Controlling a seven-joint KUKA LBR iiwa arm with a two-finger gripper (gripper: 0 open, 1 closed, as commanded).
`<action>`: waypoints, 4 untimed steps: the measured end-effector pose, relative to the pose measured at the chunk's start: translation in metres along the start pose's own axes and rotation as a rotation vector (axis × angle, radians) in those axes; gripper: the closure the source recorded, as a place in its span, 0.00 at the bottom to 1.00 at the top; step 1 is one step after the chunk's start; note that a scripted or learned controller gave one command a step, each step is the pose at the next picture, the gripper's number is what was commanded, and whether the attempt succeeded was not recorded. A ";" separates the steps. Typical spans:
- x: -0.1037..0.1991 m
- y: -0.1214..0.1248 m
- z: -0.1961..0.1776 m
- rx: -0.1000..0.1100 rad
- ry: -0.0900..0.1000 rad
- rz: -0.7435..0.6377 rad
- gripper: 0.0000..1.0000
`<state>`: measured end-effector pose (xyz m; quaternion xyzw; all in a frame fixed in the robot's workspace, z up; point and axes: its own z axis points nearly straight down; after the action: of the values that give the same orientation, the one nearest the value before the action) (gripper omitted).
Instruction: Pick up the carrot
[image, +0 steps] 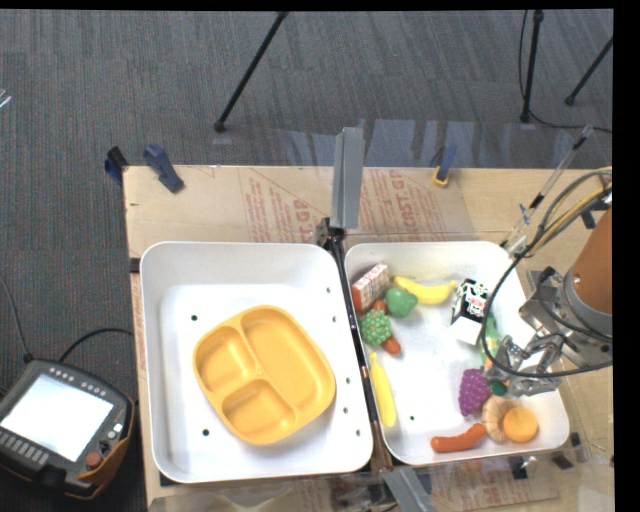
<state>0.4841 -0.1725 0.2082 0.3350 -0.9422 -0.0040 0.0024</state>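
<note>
The carrot (391, 345) is a short orange piece lying in the right bin (440, 350) near its left wall, tucked against the green broccoli (376, 327). My gripper (512, 366) hangs over the right side of that bin, just above the purple grapes (473, 392) and the orange (520, 424). It is well to the right of the carrot. Its fingers look open, with nothing between them.
The right bin also holds a red and white box (370, 283), a green pepper (401, 301), a banana (428, 291), a cow-patterned carton (470, 305), a yellow corn cob (383, 390) and a red sausage (458, 438). A yellow divided plate (263, 373) lies in the left bin (170, 290).
</note>
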 end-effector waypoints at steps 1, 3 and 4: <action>-0.018 -0.003 0.114 -0.004 0.000 -0.194 1.00; -0.041 0.036 0.120 0.007 -0.004 -0.279 0.00; -0.044 0.039 0.111 0.005 -0.005 -0.290 1.00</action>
<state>0.4930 -0.1141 0.0975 0.4675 -0.8840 -0.0026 -0.0015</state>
